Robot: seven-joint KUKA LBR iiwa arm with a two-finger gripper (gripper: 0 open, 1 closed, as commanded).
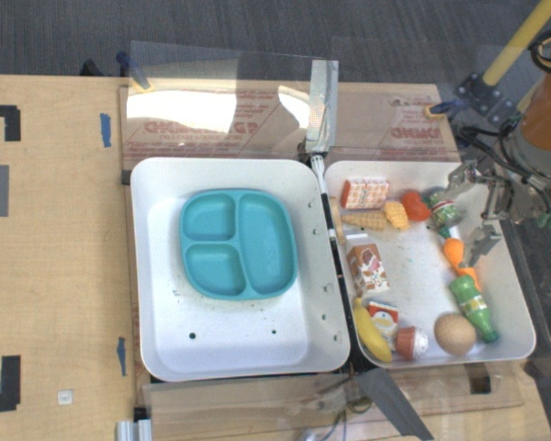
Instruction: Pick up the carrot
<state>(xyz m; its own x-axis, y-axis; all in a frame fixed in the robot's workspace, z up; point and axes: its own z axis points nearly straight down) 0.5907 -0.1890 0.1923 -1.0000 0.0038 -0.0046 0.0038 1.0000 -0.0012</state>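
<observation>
The carrot (455,253) is lying in the right bin (413,274) near its far right side, with the gripper (474,220) hanging over it from the right, its fingers spread and clasping nothing, and the arm (540,122) running off the frame's edge.

The pincer (468,217) hangs over the right bin's (519,338) far right part. The carrot (456,254) lies just below it, with a bottle (473,307) and an egg (455,333) nearer the camera. A corn cob (378,218) and a carton (365,192) lie to its left. Further left, in the left bin (156,274), sits a divided plate (238,244).
</observation>
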